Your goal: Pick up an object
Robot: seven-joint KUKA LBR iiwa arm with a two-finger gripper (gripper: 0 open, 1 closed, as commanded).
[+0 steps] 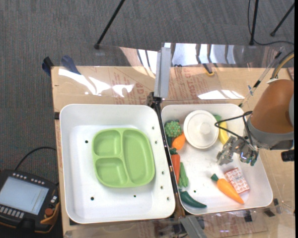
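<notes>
**Gripper over the right bin, nothing between its fingers**

The gripper (pixel 237 153) hangs with fingers spread, holding nothing. Just below them lie a small red-and-white box (pixel 237 179) and a carrot (pixel 227 189). Left of the fingers sits a white bowl (pixel 201 129); farther left, a green divided plate (pixel 123 157).

Robot arm (pixel 273 114): rounded orange band, grey collar just beneath, toward gripper. Gripper (pixel 237 151): small metallic silver-grey assembly with dark parts. Thin black and yellow cables loop off wrist, above gripper. Small black fitting beside grey collar.
</notes>
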